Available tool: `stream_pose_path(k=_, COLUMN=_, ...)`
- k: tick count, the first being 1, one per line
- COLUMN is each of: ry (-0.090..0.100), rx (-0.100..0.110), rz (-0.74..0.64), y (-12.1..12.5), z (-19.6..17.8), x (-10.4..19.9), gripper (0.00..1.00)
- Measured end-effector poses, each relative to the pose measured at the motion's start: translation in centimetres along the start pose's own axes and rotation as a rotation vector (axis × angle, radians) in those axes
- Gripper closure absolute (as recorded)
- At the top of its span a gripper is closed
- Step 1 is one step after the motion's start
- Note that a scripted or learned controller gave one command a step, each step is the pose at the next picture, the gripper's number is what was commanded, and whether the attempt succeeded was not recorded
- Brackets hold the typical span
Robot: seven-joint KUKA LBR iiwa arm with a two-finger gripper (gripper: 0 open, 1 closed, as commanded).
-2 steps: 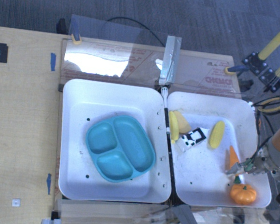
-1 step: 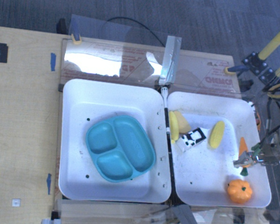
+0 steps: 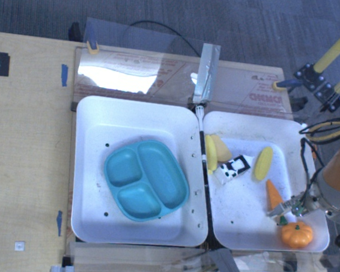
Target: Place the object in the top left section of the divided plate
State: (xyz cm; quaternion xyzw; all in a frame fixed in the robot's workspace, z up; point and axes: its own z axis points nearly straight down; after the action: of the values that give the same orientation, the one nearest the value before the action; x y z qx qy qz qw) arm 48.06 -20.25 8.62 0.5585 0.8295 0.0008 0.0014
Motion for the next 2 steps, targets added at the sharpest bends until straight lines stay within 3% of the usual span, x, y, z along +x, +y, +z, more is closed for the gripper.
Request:
stream_pose_path(k=1, ry=-0.004, rx=-0.002, rz=-0.114, y=4.0, z=-2.4, x=-3.9, gripper=1.0)
stream_pose_path(k=2, ry=0.001, rx=0.0, rz=-0.472, y=0.5, z=-2.1, x=0.0, gripper=1.0)
